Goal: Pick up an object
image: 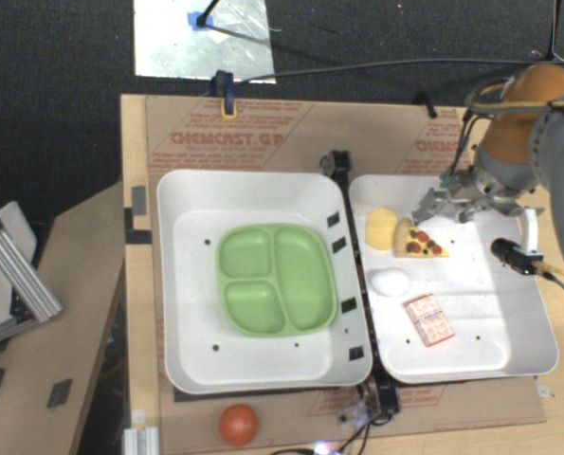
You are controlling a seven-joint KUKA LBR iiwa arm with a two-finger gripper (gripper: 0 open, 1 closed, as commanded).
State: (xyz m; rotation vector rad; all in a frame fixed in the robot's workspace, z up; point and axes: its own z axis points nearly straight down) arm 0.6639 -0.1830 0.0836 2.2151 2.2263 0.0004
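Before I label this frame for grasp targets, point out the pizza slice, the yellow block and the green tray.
pizza slice (422,244), camera view, its topping face.
yellow block (381,227), camera view, its top middle.
green tray (276,279), camera view, its centre divider.

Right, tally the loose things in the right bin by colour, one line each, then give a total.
Yellow: 1, the lump
Yellow and red: 1, the pizza slice
White: 1, the round piece
Red and white: 1, the small box
Total: 4
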